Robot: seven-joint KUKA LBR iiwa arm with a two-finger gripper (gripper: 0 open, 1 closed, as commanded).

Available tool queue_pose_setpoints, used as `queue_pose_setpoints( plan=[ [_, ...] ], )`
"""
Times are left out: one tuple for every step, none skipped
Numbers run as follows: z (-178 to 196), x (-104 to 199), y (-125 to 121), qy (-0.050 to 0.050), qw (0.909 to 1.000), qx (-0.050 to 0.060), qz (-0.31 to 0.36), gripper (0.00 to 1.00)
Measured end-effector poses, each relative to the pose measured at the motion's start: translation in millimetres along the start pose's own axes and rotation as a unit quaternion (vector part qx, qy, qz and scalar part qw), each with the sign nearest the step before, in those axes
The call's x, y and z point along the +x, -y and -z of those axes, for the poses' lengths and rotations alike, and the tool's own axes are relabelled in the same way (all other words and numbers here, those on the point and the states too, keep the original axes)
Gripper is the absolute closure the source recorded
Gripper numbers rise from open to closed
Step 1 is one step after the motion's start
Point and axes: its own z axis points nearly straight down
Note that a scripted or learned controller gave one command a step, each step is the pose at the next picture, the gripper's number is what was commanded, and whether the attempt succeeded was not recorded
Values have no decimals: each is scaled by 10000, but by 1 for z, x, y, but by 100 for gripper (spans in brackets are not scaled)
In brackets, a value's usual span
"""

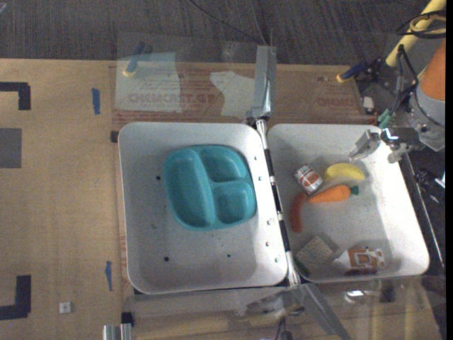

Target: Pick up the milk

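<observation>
Two white bins on desk (64, 190). Milk carton (362, 258) lies in right bin's (403, 211) near corner. Pincer (379, 147) hovers spread above banana (345, 171), gripping nothing.

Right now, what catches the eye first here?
A teal divided plate sits alone in the left bin. The right bin holds the clutter: banana, carrot, can and the milk near its front edge. The gripper hangs over that bin's far right corner.

Light was dim and even. The white bins (141, 261) looked greyish, brightest near their shared rim. Shadows beside them stayed soft; detail was slightly blurred throughout.
</observation>
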Motion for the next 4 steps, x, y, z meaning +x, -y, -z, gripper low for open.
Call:
queue_pose_setpoints(
  plan=[
    [-88, 7, 73, 2, 9992, -2, 409, 0],
    [-150, -31, 101, 0, 9910, -31, 1338, 0],
    [-125, 12, 104, 6, 9988, -7, 497, 0],
    [-42, 33, 48, 6, 9993, -10, 381, 0]
  ],
)
